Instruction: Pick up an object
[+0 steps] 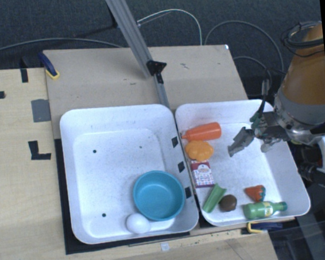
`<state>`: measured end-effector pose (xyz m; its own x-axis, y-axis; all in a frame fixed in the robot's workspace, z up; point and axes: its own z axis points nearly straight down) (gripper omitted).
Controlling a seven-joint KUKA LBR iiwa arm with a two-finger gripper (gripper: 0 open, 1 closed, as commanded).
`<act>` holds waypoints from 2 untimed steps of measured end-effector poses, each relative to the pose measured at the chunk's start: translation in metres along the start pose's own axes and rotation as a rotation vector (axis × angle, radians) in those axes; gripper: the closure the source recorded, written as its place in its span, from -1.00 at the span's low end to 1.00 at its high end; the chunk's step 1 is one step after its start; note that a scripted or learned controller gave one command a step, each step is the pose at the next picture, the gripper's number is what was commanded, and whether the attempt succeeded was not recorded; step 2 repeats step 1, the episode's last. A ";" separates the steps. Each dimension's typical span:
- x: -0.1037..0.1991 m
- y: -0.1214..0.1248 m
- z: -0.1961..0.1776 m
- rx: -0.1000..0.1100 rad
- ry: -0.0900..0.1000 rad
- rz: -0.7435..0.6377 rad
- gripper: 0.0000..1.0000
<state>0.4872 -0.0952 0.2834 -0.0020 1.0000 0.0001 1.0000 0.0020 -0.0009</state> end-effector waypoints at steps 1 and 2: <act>0.000 0.000 0.000 0.000 0.000 0.000 -1.00; 0.000 0.000 0.000 0.000 0.000 0.000 -1.00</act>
